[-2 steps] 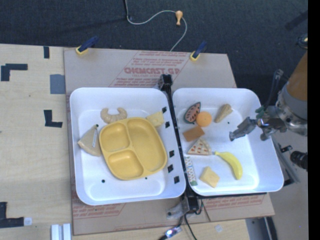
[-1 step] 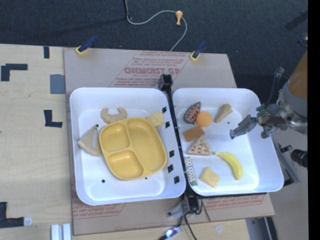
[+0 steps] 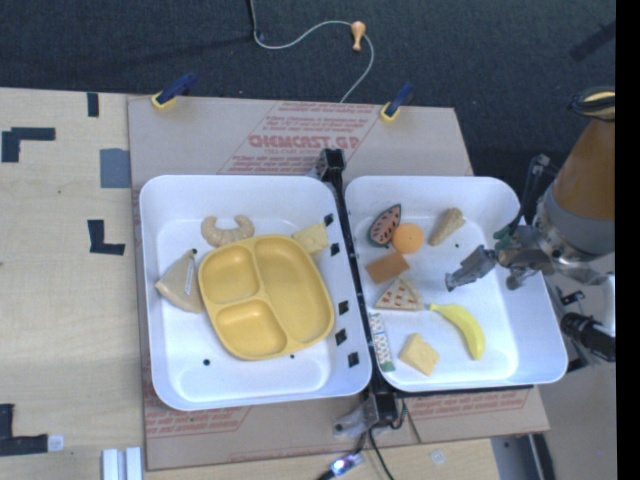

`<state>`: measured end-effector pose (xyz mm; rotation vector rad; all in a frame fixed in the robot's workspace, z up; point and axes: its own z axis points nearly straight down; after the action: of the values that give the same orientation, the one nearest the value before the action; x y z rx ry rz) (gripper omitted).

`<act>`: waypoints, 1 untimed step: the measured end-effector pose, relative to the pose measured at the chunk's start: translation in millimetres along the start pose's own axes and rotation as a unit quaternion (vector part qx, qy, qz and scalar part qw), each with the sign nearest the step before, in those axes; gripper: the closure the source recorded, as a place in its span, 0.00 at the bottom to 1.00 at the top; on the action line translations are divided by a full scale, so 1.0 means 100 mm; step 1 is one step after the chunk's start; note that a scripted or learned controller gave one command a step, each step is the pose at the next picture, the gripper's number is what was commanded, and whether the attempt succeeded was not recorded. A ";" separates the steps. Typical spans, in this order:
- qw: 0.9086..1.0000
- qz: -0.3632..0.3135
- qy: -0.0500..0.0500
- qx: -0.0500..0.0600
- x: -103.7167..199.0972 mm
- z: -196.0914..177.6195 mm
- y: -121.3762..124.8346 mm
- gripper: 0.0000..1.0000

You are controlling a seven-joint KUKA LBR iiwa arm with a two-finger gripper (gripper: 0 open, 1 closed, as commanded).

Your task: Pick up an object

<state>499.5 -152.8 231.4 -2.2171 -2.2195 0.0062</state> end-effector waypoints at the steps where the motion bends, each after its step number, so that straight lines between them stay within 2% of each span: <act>1: 1.000 0.000 0.001 0.001 0.03 0.50 -0.10 0.00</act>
<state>489.3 -149.8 181.7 -2.2163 -2.2179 0.0065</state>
